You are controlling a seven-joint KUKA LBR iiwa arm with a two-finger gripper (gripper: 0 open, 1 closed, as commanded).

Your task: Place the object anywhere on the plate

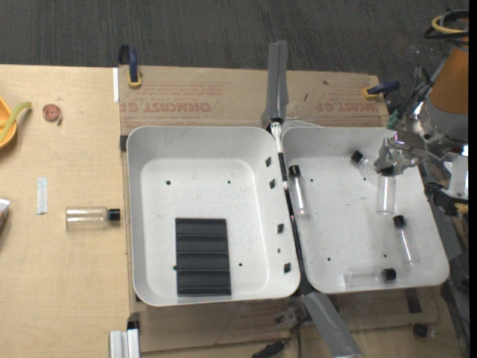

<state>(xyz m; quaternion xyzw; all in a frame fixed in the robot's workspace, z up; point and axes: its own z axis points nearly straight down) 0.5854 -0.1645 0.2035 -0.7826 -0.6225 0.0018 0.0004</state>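
Note:
The plate point(202, 257), black and ribbed, lies flat in the left bin point(141, 200) near its front wall. Several clear vials with black caps lie in the right bin point(335, 222): one along the left wall point(297, 192), one at the right point(404, 243), one by the front wall point(365, 277). Another clear vial point(385, 196) stands lengthwise just below my gripper point(390, 164), its upper end reaching under the gripper. The gripper hangs over the right bin's far right part, well away from the plate.
A small black cap point(358, 156) lies left of the gripper. A divider rail point(282, 170) separates the bins. Outside on the wooden bench at left lie a loose vial point(89, 215), a pink disc point(51, 112) and an orange bowl point(6, 125).

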